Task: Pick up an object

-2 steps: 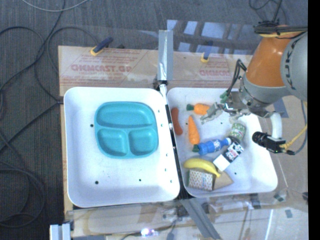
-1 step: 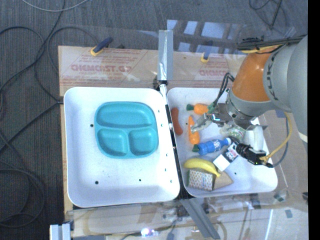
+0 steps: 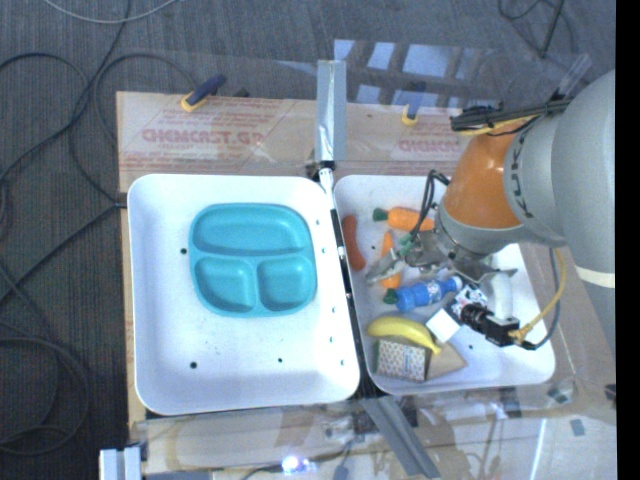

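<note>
The right bin (image 3: pixel 540 368) holds a pile of small items. An orange carrot with a green top (image 3: pixel 405 217) lies at the back, with a red-orange sausage shape (image 3: pixel 350 243) along the left wall. A blue bottle (image 3: pixel 425 294) lies in the middle. In front of it are a yellow banana (image 3: pixel 400 329) and a patterned block (image 3: pixel 400 360). My gripper (image 3: pixel 398 261) is low in this bin, just above the blue bottle and in front of the carrot, among small orange pieces (image 3: pixel 388 242). Nothing is visibly held.
The left bin (image 3: pixel 150 368) carries a teal divided tray (image 3: pixel 255 258). A white piece (image 3: pixel 500 290) and a tan card (image 3: pixel 450 360) lie in the right bin's front right. The arm's orange band (image 3: pixel 480 183) hangs over the bin's back right.
</note>
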Motion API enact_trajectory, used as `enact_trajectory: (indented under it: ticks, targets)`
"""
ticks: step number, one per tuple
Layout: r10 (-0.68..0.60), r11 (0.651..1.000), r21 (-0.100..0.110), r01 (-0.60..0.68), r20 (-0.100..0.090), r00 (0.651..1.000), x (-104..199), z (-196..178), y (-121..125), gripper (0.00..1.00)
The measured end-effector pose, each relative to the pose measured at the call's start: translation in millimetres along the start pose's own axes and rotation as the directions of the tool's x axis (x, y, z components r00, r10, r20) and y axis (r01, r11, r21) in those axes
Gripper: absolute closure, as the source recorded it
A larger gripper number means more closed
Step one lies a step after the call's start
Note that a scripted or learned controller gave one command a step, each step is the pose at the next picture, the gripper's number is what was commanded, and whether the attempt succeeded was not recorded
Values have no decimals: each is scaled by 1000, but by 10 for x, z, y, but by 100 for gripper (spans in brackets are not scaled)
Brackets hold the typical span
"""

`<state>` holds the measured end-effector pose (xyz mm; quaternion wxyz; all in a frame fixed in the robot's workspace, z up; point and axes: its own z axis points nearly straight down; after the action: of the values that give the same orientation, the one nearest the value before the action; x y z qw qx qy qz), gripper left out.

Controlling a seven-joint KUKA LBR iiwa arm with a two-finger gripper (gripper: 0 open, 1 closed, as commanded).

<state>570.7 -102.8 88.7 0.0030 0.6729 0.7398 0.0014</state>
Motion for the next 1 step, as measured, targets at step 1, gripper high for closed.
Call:
enact_trajectory:
  ticks: [1]
  targets:
    - [-17, 1000, 6, 17, -3, 1000, -361, -108, 508, 0]
